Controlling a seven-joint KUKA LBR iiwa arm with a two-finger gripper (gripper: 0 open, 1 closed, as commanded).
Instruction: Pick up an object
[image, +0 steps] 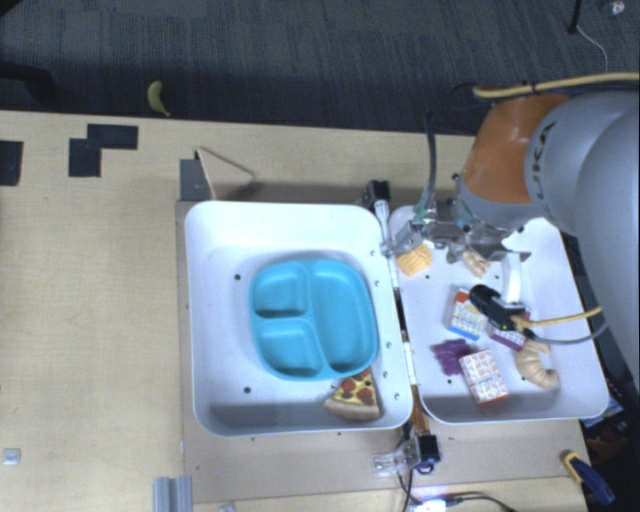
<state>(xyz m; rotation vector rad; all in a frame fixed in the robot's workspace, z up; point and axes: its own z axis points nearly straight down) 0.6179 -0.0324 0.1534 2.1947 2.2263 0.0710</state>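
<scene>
Arm's low over the right bin (575, 400) now, jaws (432, 240) by the yellow block (414, 260) near the divider, lining up; can't tell how open they are.

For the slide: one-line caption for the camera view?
KUKA arm reaches over right bin of small toys; left bin holds blue tray, pizza slice.

arm (560, 150) – enters from right, bent down | wrist low | gripper (445, 232) – apparently pointing left
</scene>
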